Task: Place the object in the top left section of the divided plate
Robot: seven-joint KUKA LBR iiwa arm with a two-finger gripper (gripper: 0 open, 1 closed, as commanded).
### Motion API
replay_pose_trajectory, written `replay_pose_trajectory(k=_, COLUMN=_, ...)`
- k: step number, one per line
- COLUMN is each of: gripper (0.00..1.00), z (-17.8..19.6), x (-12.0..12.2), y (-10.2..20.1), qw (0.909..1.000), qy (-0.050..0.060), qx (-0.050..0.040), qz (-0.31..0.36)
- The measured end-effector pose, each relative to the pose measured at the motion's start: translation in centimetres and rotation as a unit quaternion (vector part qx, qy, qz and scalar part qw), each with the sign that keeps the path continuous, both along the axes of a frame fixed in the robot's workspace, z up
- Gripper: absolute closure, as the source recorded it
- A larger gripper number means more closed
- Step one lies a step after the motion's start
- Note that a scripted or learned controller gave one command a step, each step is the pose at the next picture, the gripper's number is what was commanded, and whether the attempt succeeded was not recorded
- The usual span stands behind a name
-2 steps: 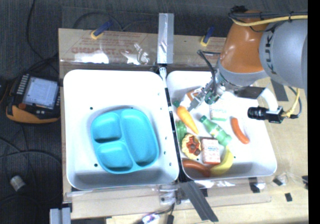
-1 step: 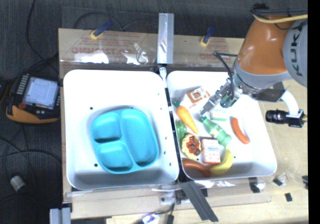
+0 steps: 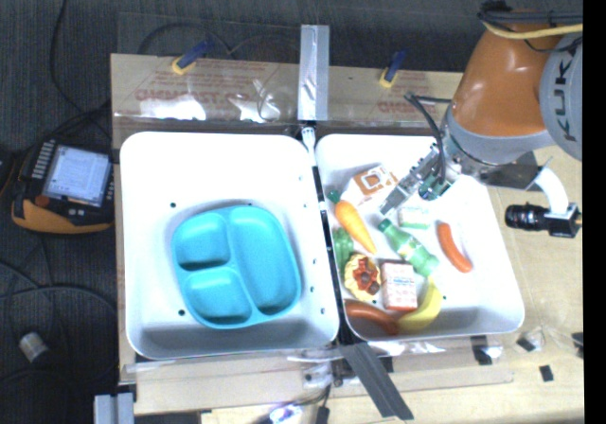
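- Blue divided plate (image 3: 235, 264) sits in the left bin (image 3: 142, 167), well apart from the fingers (image 3: 417, 187).
- Fingers hover over the toy food (image 3: 393, 261); whether they're open or closed, I can't tell.

Counter (image 3: 559, 266): pale wood, as I see it across mid-frame. Directly on it: two shallow white bins side by side, touching at centre: left bin (image 3: 151, 157), right bin (image 3: 492, 223). Clear plastic sheet (image 3: 227, 91) along the upper edge, held by two clamps (image 3: 189, 57). Small dark bits at lower right (image 3: 544, 373).
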State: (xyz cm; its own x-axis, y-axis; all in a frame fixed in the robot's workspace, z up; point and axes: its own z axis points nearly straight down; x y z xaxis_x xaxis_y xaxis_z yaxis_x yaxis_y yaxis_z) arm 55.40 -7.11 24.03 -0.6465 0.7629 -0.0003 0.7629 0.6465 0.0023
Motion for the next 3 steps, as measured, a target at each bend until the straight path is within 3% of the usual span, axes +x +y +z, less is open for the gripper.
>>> replay_pose_trajectory(k=3, gripper=1.00, z=2.7, x=0.2, y=0.4, qw=1.0000, qy=-0.002, qx=0.0016, qz=0.002)
